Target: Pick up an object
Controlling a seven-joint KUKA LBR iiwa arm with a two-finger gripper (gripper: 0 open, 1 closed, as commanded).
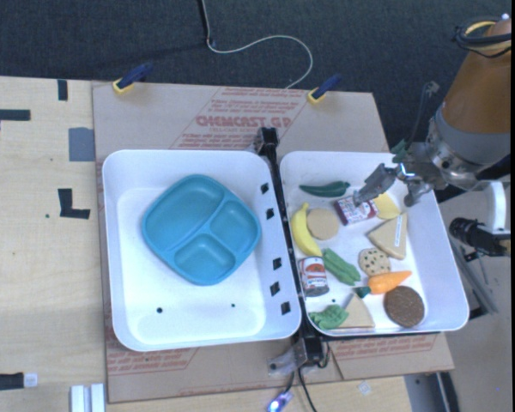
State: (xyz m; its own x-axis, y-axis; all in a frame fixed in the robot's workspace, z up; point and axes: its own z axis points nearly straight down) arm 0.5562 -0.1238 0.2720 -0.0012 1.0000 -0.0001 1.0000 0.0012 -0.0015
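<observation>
Toy food packet (355, 209), the item nearest the gripper (393, 184), is probably behaving as a light, stiff plastic piece, best pinched across its narrow sides. It is showing a dark purplish face with a white label and is lying tilted in the right bin (451, 269), beside a pale round cracker (323, 224) and banana (305, 230). The gripper's fingers are spreading apart just above it, grasping nothing. The left bin (120, 230) is carrying a blue divided plate (202, 228).

The arm reaches in from the right, its end effector (393, 188) angled down-left with fingers spread apart.
</observation>
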